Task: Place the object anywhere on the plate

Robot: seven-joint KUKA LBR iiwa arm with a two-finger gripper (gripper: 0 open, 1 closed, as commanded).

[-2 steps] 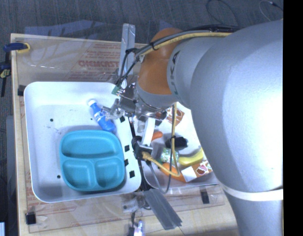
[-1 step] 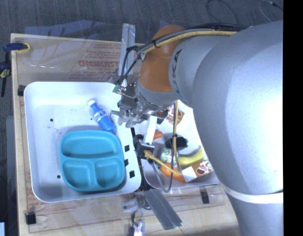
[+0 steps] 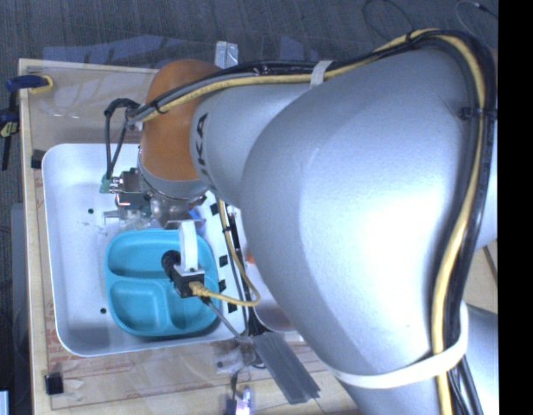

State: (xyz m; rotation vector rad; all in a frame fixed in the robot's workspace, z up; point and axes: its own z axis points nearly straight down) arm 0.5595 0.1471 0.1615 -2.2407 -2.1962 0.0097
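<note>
Claw (image 3: 148, 213) low over the top edge of the blue plate (image 3: 136, 305), likely lined up for a drop.
Spread or closed, I cannot tell, and the object is hidden under the wrist. The two-section plate lies flat in the white bin (image 3: 67, 232), an easy target, with the grey arm (image 3: 352, 188) arching over it.

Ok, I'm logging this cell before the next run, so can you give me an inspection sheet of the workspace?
Surface: wooden bench bearing a shallow white bin.
Job's things: turquoise divided plastic plate lying in that bin.
Clutter: small dark specks on the bin floor.
Grippers: two-finger gripper over the plate's far rim.
Cables: yellow and black cables running along the grey arm.
Surroundings: blue clamp at the bench corner; grey carpet beyond.
</note>
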